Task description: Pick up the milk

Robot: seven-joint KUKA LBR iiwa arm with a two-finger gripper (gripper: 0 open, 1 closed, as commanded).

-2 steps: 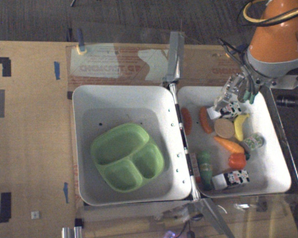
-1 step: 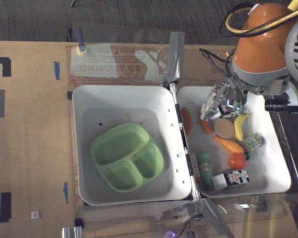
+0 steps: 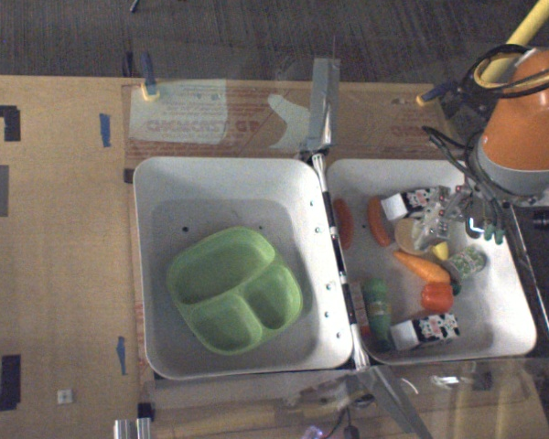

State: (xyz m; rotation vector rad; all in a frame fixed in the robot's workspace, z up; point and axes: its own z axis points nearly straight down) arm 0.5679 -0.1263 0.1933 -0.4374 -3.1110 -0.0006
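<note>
Two small cow-patterned milk cartons lie in the right bin point(image 3: 522, 332). One milk carton point(image 3: 410, 201) is at the back, and the other milk carton point(image 3: 425, 330) lies near the front wall. My gripper point(image 3: 450, 218) hangs low over the back middle of this bin, just right of the back carton and above a tan round item point(image 3: 408, 236). Nothing is visibly held in it. The arm's orange band point(image 3: 523, 131) sits above it at the right.
The right bin also holds a red sausage point(image 3: 344, 222), an orange-red piece point(image 3: 378, 223), a carrot point(image 3: 423, 266), a red pepper point(image 3: 436, 297), a green bottle point(image 3: 377, 305) and a pale round item point(image 3: 465, 263). A green divided plate point(image 3: 236, 288) lies in the left bin point(image 3: 156, 190).
</note>
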